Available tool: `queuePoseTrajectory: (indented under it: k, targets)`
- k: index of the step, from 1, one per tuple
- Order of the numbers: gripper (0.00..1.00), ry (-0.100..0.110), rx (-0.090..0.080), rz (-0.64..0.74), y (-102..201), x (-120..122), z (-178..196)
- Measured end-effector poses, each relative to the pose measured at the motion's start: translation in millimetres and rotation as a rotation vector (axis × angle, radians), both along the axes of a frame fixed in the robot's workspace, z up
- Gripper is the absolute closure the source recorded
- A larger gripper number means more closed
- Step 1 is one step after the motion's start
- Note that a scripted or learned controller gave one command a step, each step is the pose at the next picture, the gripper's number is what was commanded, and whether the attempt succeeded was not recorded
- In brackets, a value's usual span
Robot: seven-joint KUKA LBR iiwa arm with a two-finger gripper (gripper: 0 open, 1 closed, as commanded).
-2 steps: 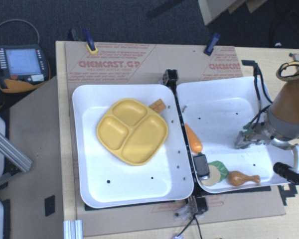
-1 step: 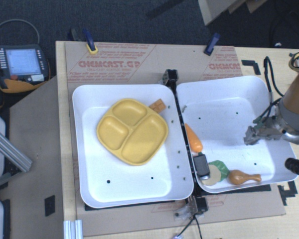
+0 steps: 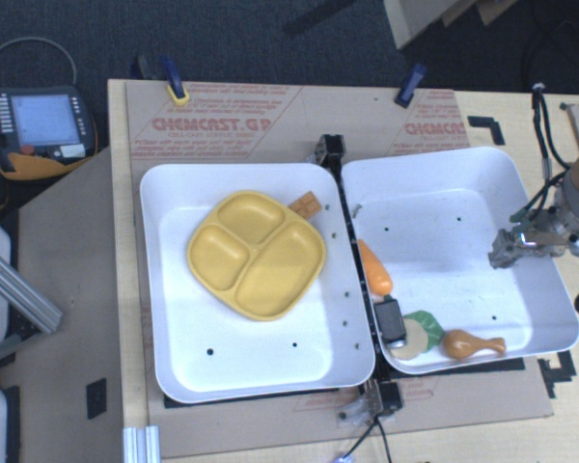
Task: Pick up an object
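Note:
A yellow divided plate (image 3: 257, 254) lies in the left bin (image 3: 174, 297), with a small brown block (image 3: 305, 204) at its upper right edge. In the right bin (image 3: 463, 210) an orange carrot (image 3: 373, 268) lies along the left wall. Below it sit a black rectangular object (image 3: 390, 320), a green and beige round piece (image 3: 417, 336) and a brown drumstick-shaped toy (image 3: 471, 343). My gripper (image 3: 511, 245) hangs at the right bin's right side, well away from these objects, with nothing seen in it.
Both bins rest on a cardboard-covered bench (image 3: 270, 114). A black clamp (image 3: 329, 148) sits between the bins at the back. A teach pendant (image 3: 41, 128) lies off the bench at the left. Cables hang at the far right.

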State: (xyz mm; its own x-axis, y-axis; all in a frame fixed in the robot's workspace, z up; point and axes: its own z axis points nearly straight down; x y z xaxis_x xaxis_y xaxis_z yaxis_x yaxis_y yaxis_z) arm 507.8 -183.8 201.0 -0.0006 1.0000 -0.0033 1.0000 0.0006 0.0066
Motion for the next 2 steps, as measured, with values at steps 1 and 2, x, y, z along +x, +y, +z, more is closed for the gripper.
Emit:
queuePoseTrajectory:
  k: [1,2]
  targets:
    - [1.00,0.001,0.001,0.001,-0.3,1.2,24.6]
    - [1.00,0.007,0.005,0.005,43.6,3.0,28.1]
